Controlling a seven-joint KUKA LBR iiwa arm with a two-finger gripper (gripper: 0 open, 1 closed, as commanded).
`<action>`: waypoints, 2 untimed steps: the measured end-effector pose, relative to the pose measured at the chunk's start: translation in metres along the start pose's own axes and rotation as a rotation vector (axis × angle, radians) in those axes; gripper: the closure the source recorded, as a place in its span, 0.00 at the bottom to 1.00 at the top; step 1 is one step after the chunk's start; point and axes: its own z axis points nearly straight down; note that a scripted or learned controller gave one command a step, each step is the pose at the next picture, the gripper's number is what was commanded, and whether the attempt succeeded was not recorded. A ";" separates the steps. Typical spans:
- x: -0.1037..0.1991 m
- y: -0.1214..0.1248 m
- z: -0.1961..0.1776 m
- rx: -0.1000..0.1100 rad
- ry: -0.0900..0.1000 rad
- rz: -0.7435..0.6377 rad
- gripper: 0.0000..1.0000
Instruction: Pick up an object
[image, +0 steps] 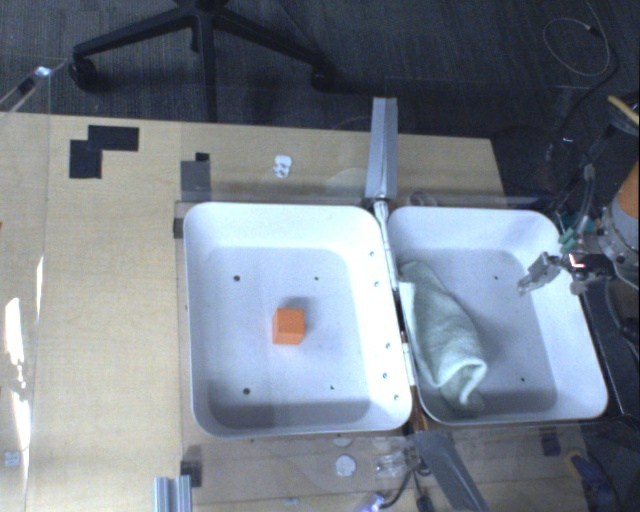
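Fingers first: we can see the gripper (540, 272) at the right edge of the right bin (500, 232), but it is small and partly lost against the cabling, so we cannot tell whether they are open or closed, and nothing shows between them

We have two candidates for the pick. An orange cube (289, 326) sits alone near the middle of the left bin (210, 300), well apart from every wall. A pale folded towel (443, 335) lies in the right bin against its left wall, running from the middle down toward the front corner

We judge the step in hand to be the approach, with no grasp made yet. To do it well we would choose one target and come down straight over it. The cube is the cleaner choice: rigid, flat-sided, with free space all round, though it asks for a long reach across the divider. The towel is nearer, but soft cloth tends to slip, so we would pinch a raised fold and not the flat part

As for pose, the arm comes in from the right, its wrist hanging over the right bin's right rim, tip pointing left and slightly down, well apart from both objects
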 end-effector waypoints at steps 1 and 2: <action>-0.005 0.007 0.107 -0.002 -0.001 -0.053 0.00; -0.004 0.009 0.095 -0.008 -0.002 -0.054 1.00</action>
